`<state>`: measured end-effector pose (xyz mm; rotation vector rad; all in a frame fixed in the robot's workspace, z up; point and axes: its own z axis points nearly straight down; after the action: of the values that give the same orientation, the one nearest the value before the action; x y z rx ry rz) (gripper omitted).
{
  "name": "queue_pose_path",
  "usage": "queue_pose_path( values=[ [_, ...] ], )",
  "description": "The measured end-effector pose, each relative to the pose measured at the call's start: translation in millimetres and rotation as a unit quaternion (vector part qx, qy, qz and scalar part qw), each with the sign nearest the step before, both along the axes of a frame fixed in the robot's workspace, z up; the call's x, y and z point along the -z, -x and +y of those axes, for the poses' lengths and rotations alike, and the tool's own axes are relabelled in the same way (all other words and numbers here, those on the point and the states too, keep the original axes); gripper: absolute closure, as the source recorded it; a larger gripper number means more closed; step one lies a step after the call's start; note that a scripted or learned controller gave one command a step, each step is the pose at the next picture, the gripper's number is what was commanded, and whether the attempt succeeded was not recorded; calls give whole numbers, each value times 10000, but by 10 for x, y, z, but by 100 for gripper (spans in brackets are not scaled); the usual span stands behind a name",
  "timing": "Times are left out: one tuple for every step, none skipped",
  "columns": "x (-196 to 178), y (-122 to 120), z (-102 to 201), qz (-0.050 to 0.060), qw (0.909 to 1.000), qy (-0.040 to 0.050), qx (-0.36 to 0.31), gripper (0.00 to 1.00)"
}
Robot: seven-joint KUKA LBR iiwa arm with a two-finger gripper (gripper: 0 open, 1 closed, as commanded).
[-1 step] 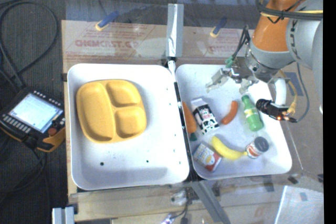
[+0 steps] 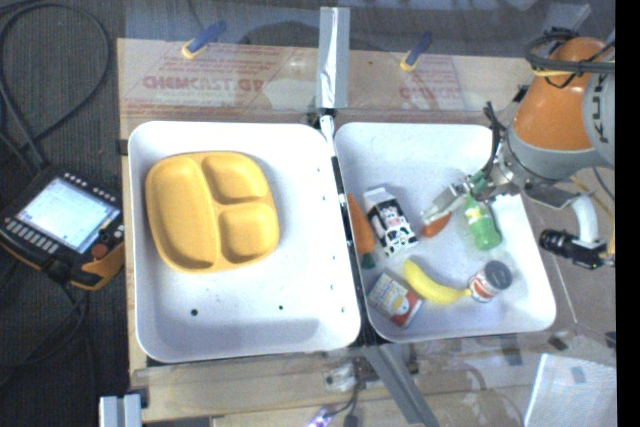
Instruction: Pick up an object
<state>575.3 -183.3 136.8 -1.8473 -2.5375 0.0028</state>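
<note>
Arm reaches in from the right, gripper (image 2: 450, 202) low over the right bin (image 2: 400, 147), its metal tips angled down-left toward a small orange piece (image 2: 434, 227). Cannot tell how the pincer stands from here. Green bottle (image 2: 483, 225) lies just beside it. Banana (image 2: 432, 283) nearer the front, a can (image 2: 487, 281) at its right end, milk carton (image 2: 391, 222) left of centre, small box (image 2: 393, 299) at front. Left bin (image 2: 170, 315) carries a yellow divided tray (image 2: 212, 209).
</note>
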Motion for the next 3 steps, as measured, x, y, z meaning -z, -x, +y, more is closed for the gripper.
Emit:
queue_pose_path(
  values=[
    [289, -88, 168, -10, 9994, -10, -337, 0],
    [219, -91, 174, -4, 9994, -17, -339, 100],
    [-794, -554, 456, -8, 9995, 13, 314, 100]
  ],
)
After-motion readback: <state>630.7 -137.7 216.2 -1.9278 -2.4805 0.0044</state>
